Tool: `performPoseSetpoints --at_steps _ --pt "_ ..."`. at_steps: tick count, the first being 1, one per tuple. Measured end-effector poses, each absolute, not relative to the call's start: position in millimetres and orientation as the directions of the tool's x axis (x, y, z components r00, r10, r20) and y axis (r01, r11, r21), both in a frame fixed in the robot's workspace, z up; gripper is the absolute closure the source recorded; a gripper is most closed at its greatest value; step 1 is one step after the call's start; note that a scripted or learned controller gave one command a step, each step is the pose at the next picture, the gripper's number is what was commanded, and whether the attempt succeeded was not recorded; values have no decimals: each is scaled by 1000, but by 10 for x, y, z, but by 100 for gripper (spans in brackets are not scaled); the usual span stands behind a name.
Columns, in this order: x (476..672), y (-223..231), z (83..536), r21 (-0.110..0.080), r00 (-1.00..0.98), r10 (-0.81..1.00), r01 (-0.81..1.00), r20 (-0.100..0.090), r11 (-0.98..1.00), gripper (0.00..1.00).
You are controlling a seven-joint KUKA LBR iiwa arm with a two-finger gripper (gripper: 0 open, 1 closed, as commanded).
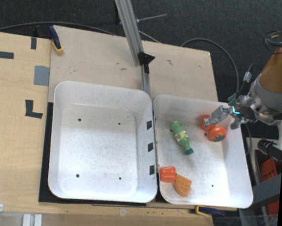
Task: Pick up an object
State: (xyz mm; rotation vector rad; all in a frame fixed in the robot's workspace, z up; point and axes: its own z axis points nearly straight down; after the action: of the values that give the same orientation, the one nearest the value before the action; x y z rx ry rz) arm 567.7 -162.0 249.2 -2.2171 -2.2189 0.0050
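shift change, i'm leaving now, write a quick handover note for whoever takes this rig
Gripper: low over the upper right of the right bin, right at the two red-orange toys; whether it grips anything cannot be told.
Things, all in the right bin: red tomato just below the gripper, a second red piece at its left, green bottle lying in the middle, orange block and waffle piece near the front left corner.
Done: nothing visibly lifted.
Left: secure one thing and lift it.

Two white bins (105, 94), one green bottle (181, 137), two tomatoes (216, 133), two orange pieces (168, 174).
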Motion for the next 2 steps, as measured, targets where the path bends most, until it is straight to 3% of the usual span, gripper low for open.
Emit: performPoseSetpoints --at_steps 1,2 --pt "5686 -1619 2518 -1 -2 1000 1000 0 2 0" --pt "5702 -1678 2057 -6 -1 1000 1000 0 1 0"
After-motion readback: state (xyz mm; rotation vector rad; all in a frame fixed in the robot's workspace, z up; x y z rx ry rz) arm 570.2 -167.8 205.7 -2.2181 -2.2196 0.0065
